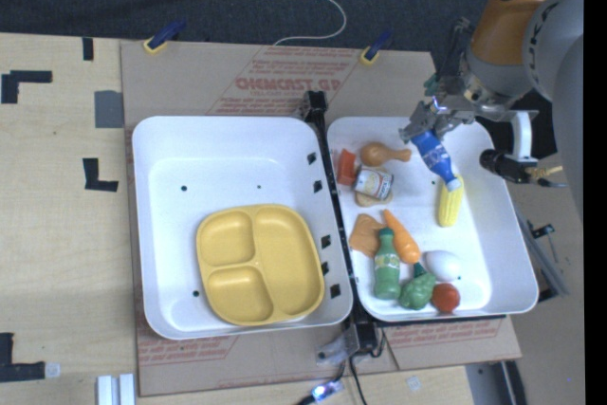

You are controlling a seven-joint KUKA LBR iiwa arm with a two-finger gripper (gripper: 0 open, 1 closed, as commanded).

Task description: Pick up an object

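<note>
Right bin (507, 232): lying at right centre of frame, bearing toy foods. Gripper (424, 130): hanging over the bin's upper part, reaching in from the upper right, fingers closed on the top end of a blue bottle (436, 157). Bottle: slanting down-right, lower end meeting a yellow corn cob (449, 204); impossible to tell whether resting on the floor or lifted. Chicken drumstick (381, 153), red can (347, 168) and labelled tin (374, 186): lying left of the bottle. Carrot (402, 238), green bottle (386, 266), broccoli (416, 289), white egg (442, 264), tomato (445, 298): crowding the bin's lower part. Left bin (161, 194): sitting at centre left, holding a yellow divided plate (258, 263) in its lower half.
</note>
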